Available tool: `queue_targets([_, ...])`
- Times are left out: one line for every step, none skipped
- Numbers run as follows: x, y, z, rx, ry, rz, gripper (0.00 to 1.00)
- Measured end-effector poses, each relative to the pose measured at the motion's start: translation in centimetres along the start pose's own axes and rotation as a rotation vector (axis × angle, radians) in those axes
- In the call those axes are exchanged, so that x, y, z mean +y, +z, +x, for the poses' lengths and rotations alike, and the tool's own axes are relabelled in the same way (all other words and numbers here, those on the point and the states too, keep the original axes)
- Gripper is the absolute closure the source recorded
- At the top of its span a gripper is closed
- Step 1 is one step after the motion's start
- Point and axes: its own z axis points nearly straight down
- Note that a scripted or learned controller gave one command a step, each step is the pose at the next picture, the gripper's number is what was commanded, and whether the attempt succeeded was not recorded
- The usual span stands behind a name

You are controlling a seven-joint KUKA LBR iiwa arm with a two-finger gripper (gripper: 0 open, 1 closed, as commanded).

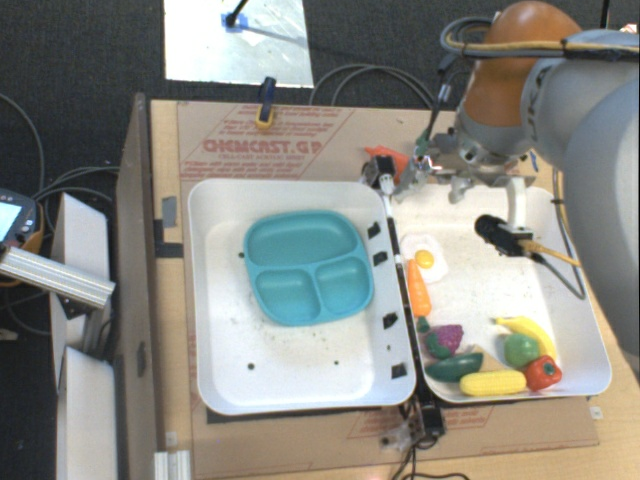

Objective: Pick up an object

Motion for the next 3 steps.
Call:
queue_targets([-5.1, 0.6, 0.0, -0.001, 0.01, 0.011, 0.0])
queue_targets([1.0, 0.5, -4.2, -0.003, 0.009, 0.001, 0.0])
queue_targets([0.7, -2.0, -8.3, -0.003, 0.011, 0.004, 0.0])
